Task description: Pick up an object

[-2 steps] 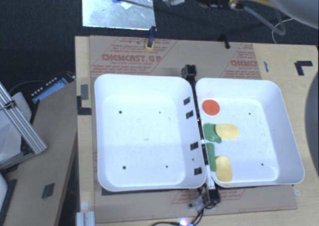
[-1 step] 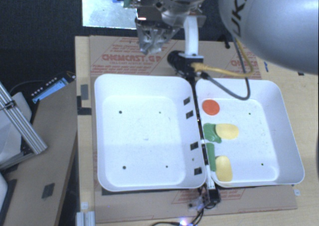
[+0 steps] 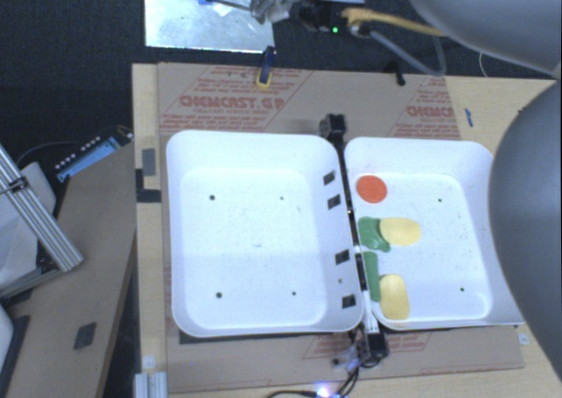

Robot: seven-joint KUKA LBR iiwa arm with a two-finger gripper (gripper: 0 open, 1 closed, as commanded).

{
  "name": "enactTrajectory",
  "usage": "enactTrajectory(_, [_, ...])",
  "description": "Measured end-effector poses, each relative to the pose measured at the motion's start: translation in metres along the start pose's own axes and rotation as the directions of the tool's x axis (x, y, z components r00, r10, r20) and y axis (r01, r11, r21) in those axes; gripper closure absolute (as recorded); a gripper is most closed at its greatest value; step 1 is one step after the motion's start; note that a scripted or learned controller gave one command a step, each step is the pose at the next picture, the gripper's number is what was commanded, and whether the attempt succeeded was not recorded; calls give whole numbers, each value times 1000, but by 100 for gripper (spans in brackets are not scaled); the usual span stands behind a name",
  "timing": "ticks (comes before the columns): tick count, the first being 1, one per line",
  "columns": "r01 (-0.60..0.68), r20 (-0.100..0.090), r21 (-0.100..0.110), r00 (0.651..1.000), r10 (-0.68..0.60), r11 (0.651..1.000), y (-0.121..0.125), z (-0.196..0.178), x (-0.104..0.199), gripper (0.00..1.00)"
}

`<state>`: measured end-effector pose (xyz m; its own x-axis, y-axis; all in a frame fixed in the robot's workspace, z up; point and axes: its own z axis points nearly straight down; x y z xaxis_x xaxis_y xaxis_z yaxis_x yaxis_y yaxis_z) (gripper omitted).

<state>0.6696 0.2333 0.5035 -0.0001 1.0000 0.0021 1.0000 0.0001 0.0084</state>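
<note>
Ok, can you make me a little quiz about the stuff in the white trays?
1. True or false: the orange disc lies in the right bin.
2. Which thing lies closest to the camera view's bottom edge? A) the orange disc B) the upper yellow piece C) the lower yellow piece
3. Fill in: the green piece lies against the right bin's ____ wall, beside the divider.

Key: 1 true. 2 C. 3 left.
</note>
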Motion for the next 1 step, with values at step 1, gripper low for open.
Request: enactTrajectory(1, [1,6,22,1000,-1,1000,-61,122,1,100])
